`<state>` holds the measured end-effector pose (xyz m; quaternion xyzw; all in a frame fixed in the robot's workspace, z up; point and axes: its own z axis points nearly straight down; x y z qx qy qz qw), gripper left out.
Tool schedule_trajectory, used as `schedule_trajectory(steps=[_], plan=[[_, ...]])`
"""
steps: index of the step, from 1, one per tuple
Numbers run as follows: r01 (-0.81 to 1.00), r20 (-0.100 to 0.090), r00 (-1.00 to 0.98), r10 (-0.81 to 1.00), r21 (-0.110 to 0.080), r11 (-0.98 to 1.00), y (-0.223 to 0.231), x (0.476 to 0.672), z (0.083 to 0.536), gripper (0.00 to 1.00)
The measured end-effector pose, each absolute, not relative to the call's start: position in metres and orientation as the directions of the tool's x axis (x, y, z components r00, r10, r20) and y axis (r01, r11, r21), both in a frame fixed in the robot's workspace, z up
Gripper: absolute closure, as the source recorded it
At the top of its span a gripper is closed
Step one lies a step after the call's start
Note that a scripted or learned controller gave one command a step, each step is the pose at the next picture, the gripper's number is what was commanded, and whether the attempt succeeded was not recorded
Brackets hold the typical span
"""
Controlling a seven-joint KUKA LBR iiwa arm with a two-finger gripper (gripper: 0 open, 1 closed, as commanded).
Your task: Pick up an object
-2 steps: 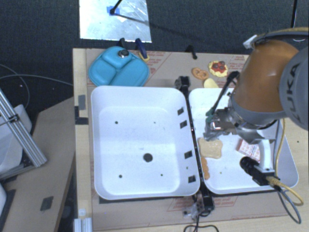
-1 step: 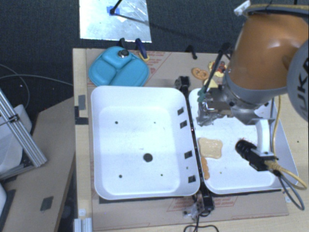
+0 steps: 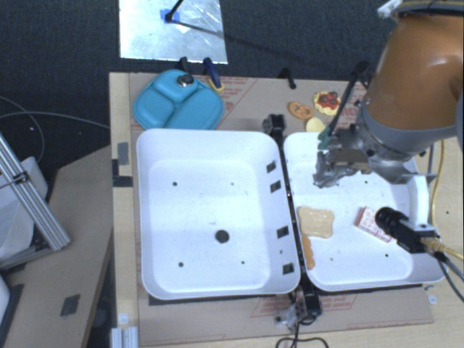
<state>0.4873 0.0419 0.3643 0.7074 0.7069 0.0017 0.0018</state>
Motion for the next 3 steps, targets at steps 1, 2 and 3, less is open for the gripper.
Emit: schedule_trajectory(steps=[1, 2, 3], plan=[[1.000, -0.002, 0.004, 1.000, -0.004, -0.004, -0.001, 0.486, 0.291, 1.00], [1.000, 0.001, -0.005, 1.000, 0.000, 0.005, 0.025, 0.487, 0.267, 1.00], [1.000, 0.001, -0.005, 1.000, -0.001, 0.005, 0.050, 0.486, 0.250, 1.00]])
